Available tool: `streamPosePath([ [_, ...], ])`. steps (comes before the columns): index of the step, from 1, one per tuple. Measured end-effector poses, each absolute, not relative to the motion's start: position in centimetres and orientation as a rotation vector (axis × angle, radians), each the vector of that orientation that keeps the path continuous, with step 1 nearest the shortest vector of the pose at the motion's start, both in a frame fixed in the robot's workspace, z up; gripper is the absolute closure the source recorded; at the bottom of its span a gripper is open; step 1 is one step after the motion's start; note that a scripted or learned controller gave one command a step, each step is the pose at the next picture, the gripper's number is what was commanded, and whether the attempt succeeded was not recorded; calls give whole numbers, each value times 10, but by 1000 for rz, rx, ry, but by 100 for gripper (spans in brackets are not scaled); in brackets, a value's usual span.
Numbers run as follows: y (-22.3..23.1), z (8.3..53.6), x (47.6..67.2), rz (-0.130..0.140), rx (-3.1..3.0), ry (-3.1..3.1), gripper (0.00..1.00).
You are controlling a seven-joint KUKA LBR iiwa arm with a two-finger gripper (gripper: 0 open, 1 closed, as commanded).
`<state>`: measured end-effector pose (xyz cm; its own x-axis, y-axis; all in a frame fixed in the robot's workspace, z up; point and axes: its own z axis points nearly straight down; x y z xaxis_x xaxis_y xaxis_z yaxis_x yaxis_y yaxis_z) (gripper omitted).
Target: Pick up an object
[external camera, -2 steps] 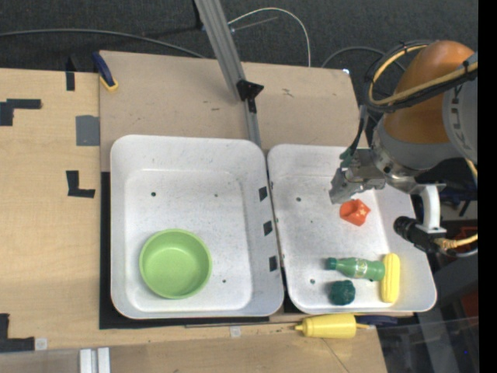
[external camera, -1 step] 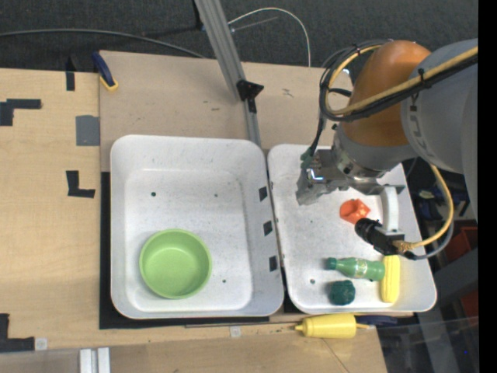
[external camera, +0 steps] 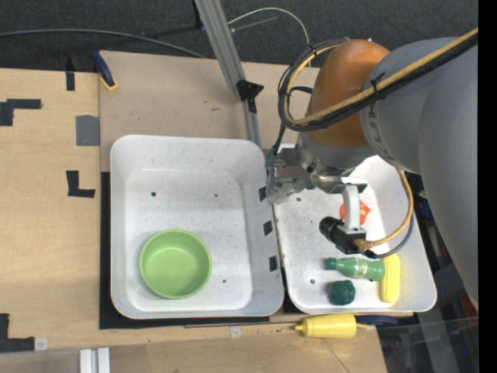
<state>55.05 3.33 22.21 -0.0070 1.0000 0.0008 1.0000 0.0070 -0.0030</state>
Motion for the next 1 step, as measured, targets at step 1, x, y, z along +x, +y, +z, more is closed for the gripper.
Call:
streamPosePath([
  [1, 96, 224, 546, 1, -2209, -2229, 100],
])
